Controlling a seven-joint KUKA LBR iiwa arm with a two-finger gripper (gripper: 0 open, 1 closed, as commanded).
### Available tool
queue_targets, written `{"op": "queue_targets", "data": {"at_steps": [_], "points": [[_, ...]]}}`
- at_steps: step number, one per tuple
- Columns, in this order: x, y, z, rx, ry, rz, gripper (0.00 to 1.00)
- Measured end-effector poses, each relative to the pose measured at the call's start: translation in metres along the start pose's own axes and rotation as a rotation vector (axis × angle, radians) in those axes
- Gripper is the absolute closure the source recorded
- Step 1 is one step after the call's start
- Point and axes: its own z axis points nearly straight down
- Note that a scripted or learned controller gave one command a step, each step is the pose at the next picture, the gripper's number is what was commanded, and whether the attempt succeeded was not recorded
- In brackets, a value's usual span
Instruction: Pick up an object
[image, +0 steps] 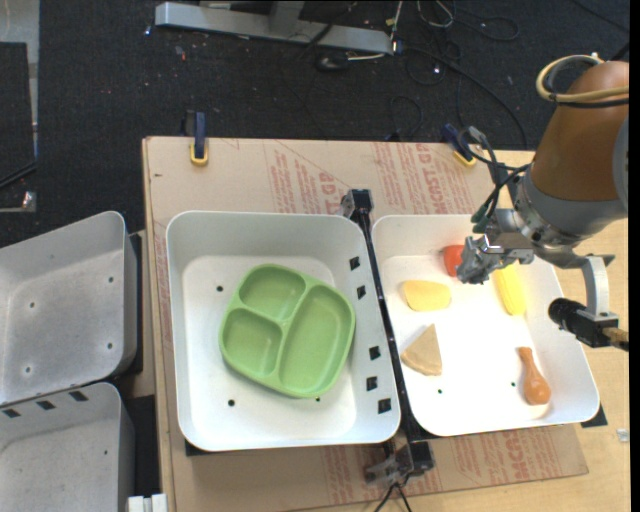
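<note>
The hand (482, 258) hangs low over the right bin (575, 395), at its far end; whether it is wide or narrow I cannot tell. Just beside the hand, on the side toward the divider (372, 300) between the bins, a small red-orange object (453, 257) lies partly hidden (its shape is unclear). Just to the hand's right lies a yellow corn cob (510, 287), ribbed and lengthwise. Near the hand, toward the camera, sits a pale yellow rounded lump (426, 294), and nearer still a tan wedge (424, 353) like a bread slice. An orange drumstick-shaped piece (533, 377) lies toward the bin's near right. The left bin (190, 300) holds a green divided plate (288, 329).
</note>
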Motion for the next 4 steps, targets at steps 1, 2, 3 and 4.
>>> {"op": "queue_targets", "data": {"at_steps": [1, 2, 3, 4], "points": [[0.058, 0.023, 0.007, 0.0, 0.0, 0.0, 1.0], [0.105, 0.04, 0.008, -0.001, 0.001, 0.0, 1.0], [0.163, 0.058, 0.019, 0.0, 0.001, -0.001, 1.0], [0.159, 0.058, 0.018, 0.001, 0.0, 0.004, 0.0]]}}
